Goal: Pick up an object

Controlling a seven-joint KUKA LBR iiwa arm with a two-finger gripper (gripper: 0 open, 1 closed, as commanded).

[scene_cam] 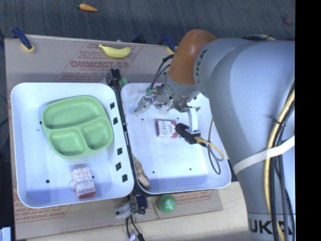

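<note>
White plastic bins sit side by side on a cardboard-covered bench [40,59], seen from above at a slant. The left bin [20,134] holds a pale green tray [76,124] with three sections, lying in its far half. Near the front of the same bin lies a small carton [83,181], red and white, well apart from the tray.

The right bin [170,169] holds a small red and white packet [165,128], lying flat near the middle, slightly toward the far side. A tan object [140,174] rests against this bin's near left corner; it is too small to identify.

The grey arm [251,109] reaches in from the right, with its orange band [186,54] over the far edge of the right bin. The gripper [150,100] hangs over the far left part of the right bin, just beyond and to the left of the packet. Its metal parts are tangled with cables, and whether the fingers are open or closed cannot be told. Nothing can be seen held in it. A black fitting with a yellow cable [213,149] sits just right of the packet.

Outside the bins, a yellow banana [115,49] lies on the cardboard at the far side, between the two bins. A green ball [166,203] sits on the bench at the near edge, just in front of the right bin. An orange item [88,7] lies on the dark floor beyond the bench. A blue clamp [23,39] grips the far left corner.
</note>
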